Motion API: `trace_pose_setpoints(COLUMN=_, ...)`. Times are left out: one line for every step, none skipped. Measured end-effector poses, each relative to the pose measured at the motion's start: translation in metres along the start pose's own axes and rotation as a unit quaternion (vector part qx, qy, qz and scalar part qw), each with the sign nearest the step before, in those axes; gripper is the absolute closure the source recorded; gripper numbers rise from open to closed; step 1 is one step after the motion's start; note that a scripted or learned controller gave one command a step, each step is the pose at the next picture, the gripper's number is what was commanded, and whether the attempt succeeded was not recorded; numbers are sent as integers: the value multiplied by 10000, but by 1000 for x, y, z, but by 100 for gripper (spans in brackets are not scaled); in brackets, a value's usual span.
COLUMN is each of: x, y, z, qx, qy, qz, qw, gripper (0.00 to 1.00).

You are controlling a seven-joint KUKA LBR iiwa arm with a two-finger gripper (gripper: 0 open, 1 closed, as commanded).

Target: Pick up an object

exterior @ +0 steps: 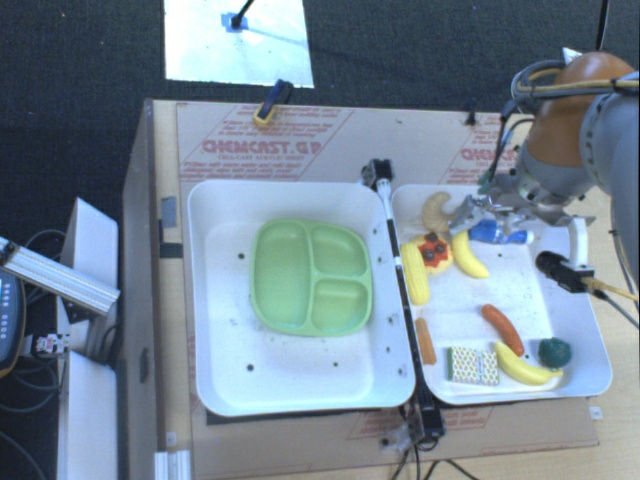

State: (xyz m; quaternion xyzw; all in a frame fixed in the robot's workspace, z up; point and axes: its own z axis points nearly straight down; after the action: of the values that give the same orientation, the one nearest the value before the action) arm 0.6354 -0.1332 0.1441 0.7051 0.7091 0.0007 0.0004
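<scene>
nearest in the right bin (598, 368) lie a banana (522, 366) and sausage (501, 328); at its far end the gripper (480, 211) hangs over a blue thing (497, 233), fingers unreadable. crowded neighbours there could cause a miss.

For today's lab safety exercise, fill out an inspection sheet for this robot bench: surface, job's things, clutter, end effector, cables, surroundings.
Surface: two white bins, left bin, right bin, on a printed board.
Job's things: bananas, corn cob, sausage, sponge, green ball, blue item.
Clutter: green divided plate in left bin.
End effector: over right bin's far end; fingers unclear.
Cables: along arm, bench's left side.
Surroundings: dark carpet, white sheet.
</scene>
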Motion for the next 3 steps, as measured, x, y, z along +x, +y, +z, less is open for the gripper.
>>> trace_pose_setpoints(x=-2, y=18, z=43, qx=-46, qy=-14, qz=7, qw=10000, gripper=0)
trace_pose_setpoints(x=-5, y=15, z=33, qx=18, qy=-33, qz=-2, qw=10000, gripper=100)
trace_pose_setpoints(x=-58, y=-18, z=2, qx=-7, qy=-14, qz=21, qw=10000, gripper=100)
